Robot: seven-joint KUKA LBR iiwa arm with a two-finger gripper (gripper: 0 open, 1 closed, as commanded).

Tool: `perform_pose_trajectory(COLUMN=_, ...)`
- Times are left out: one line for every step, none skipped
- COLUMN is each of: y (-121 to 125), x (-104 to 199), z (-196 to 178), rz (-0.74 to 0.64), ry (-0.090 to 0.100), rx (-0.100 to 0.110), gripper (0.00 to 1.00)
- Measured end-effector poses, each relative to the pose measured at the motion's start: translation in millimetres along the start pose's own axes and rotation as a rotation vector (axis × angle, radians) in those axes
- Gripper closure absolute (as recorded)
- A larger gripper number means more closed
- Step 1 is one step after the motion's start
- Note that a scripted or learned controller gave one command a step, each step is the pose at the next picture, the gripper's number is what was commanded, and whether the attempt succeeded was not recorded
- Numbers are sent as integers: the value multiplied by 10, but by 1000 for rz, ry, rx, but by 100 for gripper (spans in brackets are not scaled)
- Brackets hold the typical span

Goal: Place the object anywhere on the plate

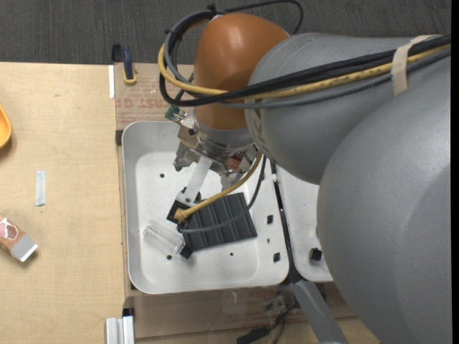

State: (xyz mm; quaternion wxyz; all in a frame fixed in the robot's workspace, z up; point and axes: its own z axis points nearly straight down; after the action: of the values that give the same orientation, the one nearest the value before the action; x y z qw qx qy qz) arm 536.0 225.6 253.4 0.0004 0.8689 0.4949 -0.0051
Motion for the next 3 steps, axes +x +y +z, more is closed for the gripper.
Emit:
perform_pose_trajectory(y=19, x=-17, z=-75, rz=2, ry=-4, rx=1, gripper=100)
perform_pose_trajectory(y=-74, x=-27, z=125, rz=293, ry=5, rx=-1, gripper=100)
perform_pose_trajectory(y=240, x=131, z=-554, rz=655, ry=7, rx=-3, gripper=100)
